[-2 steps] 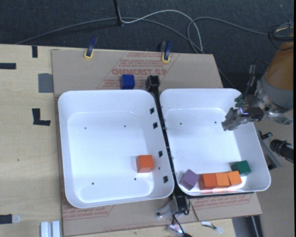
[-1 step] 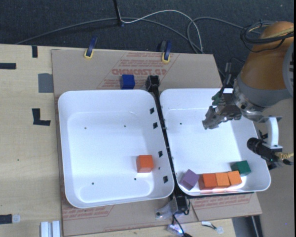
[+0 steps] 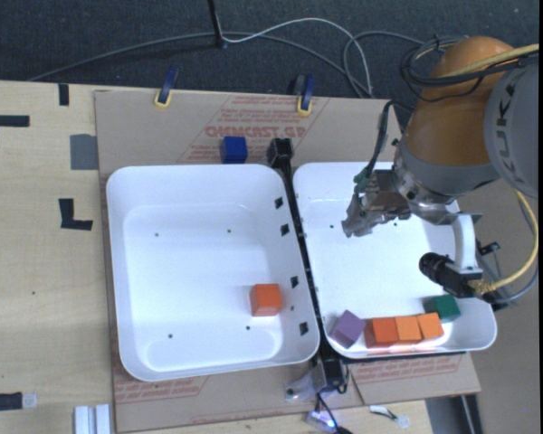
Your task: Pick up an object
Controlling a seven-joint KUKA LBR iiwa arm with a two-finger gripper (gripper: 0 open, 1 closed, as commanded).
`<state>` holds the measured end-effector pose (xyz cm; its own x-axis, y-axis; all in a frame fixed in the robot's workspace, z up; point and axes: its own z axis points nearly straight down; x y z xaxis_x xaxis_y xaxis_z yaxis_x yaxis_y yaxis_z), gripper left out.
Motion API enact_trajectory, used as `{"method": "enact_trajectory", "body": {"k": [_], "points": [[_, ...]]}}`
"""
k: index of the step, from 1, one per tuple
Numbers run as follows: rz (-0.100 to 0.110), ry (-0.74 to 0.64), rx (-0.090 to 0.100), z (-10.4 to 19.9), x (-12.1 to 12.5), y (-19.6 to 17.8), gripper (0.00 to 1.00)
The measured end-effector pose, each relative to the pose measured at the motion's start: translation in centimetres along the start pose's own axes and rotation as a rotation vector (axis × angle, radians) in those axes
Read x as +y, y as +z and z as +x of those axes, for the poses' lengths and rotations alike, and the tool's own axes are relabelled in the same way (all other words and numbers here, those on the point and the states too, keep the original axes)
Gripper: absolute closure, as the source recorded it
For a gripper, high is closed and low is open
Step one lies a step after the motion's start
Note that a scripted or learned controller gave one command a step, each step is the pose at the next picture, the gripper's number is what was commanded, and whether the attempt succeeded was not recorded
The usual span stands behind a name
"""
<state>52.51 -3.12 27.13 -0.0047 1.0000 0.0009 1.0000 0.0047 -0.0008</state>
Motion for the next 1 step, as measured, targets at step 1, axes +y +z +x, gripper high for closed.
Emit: {"method": "enact_trajectory", "body": {"k": [1], "points": [[0.000,0.000,0.000,5.04,-0.21,0.33,1.00]]}}
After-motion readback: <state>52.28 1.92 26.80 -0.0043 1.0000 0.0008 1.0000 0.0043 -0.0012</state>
